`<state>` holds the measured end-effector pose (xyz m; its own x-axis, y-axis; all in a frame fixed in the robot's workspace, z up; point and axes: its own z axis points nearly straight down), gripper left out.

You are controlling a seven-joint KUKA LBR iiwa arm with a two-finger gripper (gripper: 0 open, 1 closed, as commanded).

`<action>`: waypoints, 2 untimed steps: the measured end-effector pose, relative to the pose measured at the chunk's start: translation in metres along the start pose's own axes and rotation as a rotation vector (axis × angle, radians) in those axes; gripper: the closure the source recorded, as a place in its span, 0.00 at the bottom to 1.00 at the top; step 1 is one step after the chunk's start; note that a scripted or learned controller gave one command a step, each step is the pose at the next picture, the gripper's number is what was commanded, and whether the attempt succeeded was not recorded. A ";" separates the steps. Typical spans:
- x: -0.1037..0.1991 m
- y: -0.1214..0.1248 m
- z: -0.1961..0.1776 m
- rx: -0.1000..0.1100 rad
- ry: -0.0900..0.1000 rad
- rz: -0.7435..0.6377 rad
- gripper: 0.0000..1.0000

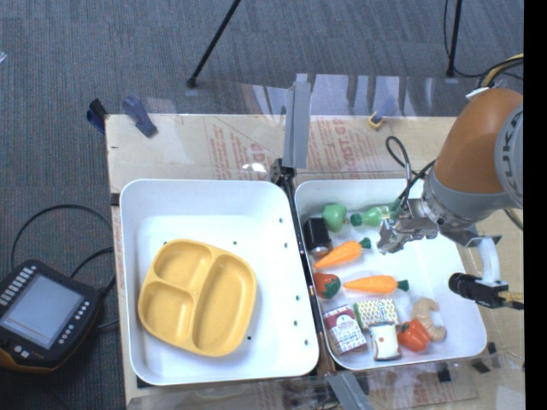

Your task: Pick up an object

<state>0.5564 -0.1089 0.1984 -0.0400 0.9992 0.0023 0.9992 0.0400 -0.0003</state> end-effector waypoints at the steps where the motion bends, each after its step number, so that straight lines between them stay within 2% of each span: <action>1: 0.017 0.008 -0.019 0.005 -0.001 -0.189 1.00; 2: 0.017 0.008 -0.018 0.006 -0.001 -0.190 0.00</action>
<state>0.5639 -0.0912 0.2168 -0.2282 0.9736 0.0019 0.9736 0.2282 -0.0057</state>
